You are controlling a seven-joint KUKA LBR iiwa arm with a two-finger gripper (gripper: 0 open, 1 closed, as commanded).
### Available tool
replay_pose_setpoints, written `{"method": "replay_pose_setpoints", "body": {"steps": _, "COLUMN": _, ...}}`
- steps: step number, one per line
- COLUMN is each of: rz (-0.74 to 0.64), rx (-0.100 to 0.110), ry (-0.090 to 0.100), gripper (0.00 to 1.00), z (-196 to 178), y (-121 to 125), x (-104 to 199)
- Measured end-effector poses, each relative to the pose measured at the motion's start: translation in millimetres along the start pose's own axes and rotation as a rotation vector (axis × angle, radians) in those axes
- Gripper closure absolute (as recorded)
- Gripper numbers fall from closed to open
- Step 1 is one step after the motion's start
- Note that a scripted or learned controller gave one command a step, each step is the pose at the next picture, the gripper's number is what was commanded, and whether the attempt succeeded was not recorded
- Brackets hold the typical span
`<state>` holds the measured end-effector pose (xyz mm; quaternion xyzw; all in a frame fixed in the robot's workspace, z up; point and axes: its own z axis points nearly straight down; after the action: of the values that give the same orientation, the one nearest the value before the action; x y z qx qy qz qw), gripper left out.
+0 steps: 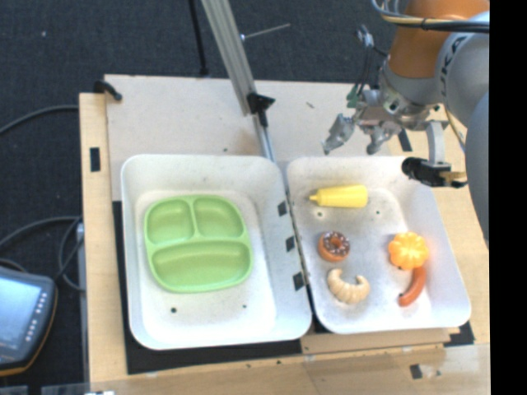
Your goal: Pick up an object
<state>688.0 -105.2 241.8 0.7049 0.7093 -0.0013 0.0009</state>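
Near edge of the right bin point(461, 307), farthest from the gripper point(356, 137): a croissant point(348, 287) and a red chili pepper point(412, 287), the pepper curling up to touch the underside of a small orange pumpkin point(408, 250). All three sit well apart from the tool, toward the camera side of it.

Mid-bin: a chocolate donut with sprinkles point(334, 245), just beyond the croissant and closer to the tool.

Closest to the tool: a yellow corn cob point(339, 196). You find it just on the near side of the gripper, almost directly under it and a touch toward the left bin point(132, 220). Its long axis runs across the bin, left to right, parallel to the far rim. Judgement: this is the likeliest pick; a short descent toward the camera side would reach it, with the fingers closing across the short width.

Tool state: the gripper hangs above the far rim of the right bin, over bare bench, its two fingers spread apart with nothing between them.

Room to move: open floor surrounds the corn on every side; the donut is near but not touching. The far rim lies just behind the corn, and the shared wall between the bins lies to its left. A slanted aluminium post point(235, 48) stands to the tool's left. The left bin holds a green divided plate point(198, 243), well away.
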Motion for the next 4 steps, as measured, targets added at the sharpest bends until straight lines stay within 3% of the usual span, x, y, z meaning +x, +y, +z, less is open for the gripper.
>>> {"method": "replay_pose_setpoints", "body": {"steps": 1, "rz": 0.001, "rx": -0.003, "ry": 0.004, "gripper": 0.0, "z": -31.0, "y": -23.5, "x": 26.2}}
{"method": "replay_pose_setpoints", "body": {"steps": 2, "rz": 0.008, "rx": 0.006, "ry": 0.0, "gripper": 0.0, "z": 103.6, "y": -11.7, "x": 2.1}}
{"method": "replay_pose_setpoints", "body": {"steps": 4, "rz": 0.011, "rx": 0.001, "ry": 0.0, "gripper": 0.0, "z": 92.1, "y": -116.4, "x": -53.7}}
